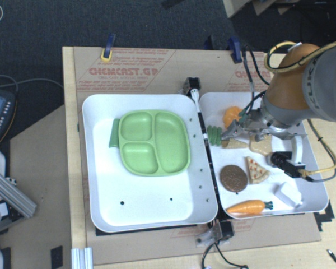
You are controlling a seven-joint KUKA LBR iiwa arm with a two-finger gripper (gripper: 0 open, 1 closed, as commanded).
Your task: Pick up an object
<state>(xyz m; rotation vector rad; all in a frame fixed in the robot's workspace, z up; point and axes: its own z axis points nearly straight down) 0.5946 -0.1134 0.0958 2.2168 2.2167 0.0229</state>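
Grey arm has its pincer (pixel 233 132) low in the right bin (pixel 316 198), reaching stage (whether it is apart I cannot tell), beside the orange (pixel 231 116); next it must close and lift.

Green divided tray (pixel 154 141) lying in left bin (pixel 101 195). In right bin (pixel 319 198): brown round cookie (pixel 234 178), pizza slice (pixel 257 171), carrot (pixel 247 207), orange fruit (pixel 232 116). Gripper (pixel 239 130) low over right bin's upper left, near the orange fruit.
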